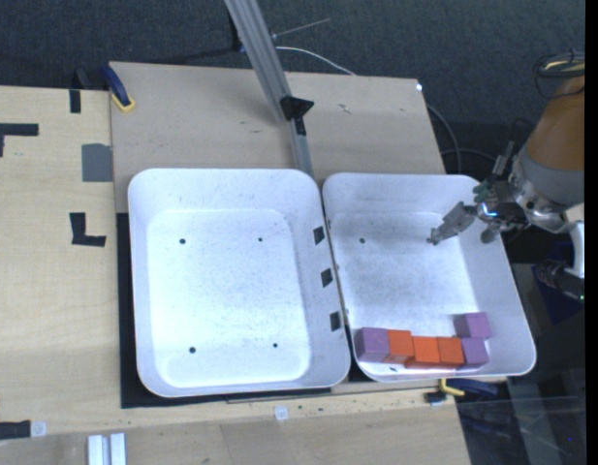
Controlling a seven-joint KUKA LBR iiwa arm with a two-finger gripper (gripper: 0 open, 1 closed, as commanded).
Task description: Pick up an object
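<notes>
A KUKA arm (555, 153), grey w/ an orange band, is pictured reaching in from the right over the right bin (395, 201), one of two shallow white bins set side by side on a pale wood counter (47, 289). The end effector (454, 226) is seen low over the upper right part of that bin, its slim dark fingers angled down and to the left; whether they are spread or closed can't be told at this res. Nothing is seen between them.

The task looks barely begun: no object has been lifted, and the pick is judged still to come. The candidate objects, a cluster of blocks (424, 342), are lodged along the near wall of the right bin, well apart from the end effector. Small cube-like pieces are made out, purple (374, 343) at the left end, orange (424, 349) in the middle, more purple (473, 327) stacked at the right, packed touching one another; matte, prob. foam or wood.

The left bin (221, 279) is shown as moulded plastic w/ rounded corners, speckled w/ fine dark scuffs, as is the right. A ribbed metal pole (265, 51) is seen slanting across the counter behind them, w/ black tape marks (80, 229) at far left.
</notes>
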